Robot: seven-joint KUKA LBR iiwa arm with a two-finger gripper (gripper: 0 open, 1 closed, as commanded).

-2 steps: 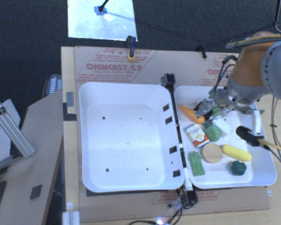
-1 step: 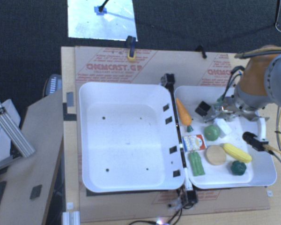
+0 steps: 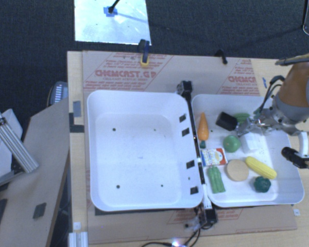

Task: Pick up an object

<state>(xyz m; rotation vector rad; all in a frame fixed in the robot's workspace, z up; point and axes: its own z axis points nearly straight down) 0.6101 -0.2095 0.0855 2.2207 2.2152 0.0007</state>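
Grey two-finger gripper point(image 3: 249, 126) sits just above your round green ball point(image 3: 232, 143), beside the black block point(image 3: 226, 121); you can't tell its finger state.

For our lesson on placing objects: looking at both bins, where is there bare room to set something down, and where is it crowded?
The left bin offers a wide bare floor from wall to wall. The right bin is crowded: carrot, black block, green ball, small packet, green stick, tan disc, corn cob and dark green piece. The end effector hovers over its upper part.
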